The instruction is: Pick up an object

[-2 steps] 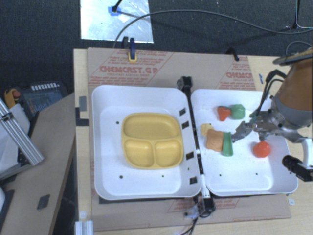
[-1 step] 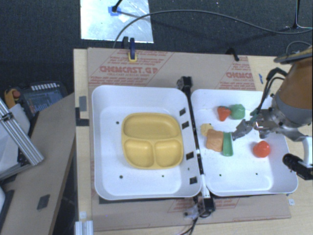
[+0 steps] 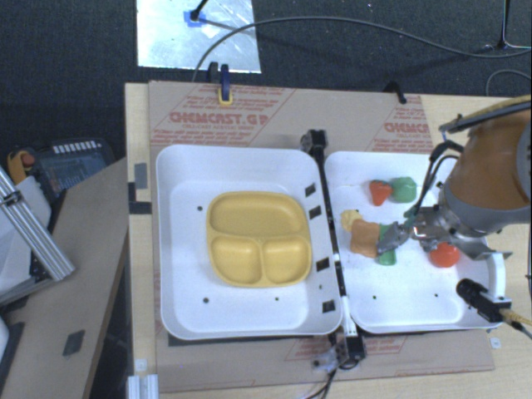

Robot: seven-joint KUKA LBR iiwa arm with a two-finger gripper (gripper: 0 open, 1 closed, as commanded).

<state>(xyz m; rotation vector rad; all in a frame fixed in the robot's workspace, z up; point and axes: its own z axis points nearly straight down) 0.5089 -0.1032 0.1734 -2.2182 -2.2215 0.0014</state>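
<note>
**Pincer low in the right bin among small toy pieces**

The pincer [image 3: 397,238] sits low near the middle of the right bin [image 3: 399,310], pointing toward the divider between the bins. Whether it is spread or pinching something cannot be told from this slant. Its tip is just beside a tan piece [image 3: 363,238] and touching or overlapping a small green piece [image 3: 386,257]. A yellow bit [image 3: 350,219] lies at the tan piece's far corner, close to the divider. Toward the bin's far edge, an orange-red piece [image 3: 380,192] and a green piece [image 3: 403,189] touch each other. A red-orange piece [image 3: 444,255] lies under the wrist, near the bin's right side. The left bin [image 3: 179,306] holds a yellow three-compartment tray [image 3: 258,238] at its centre. Both bins rest on a cardboard sheet [image 3: 274,110] covering the counter [image 3: 135,123].
</note>
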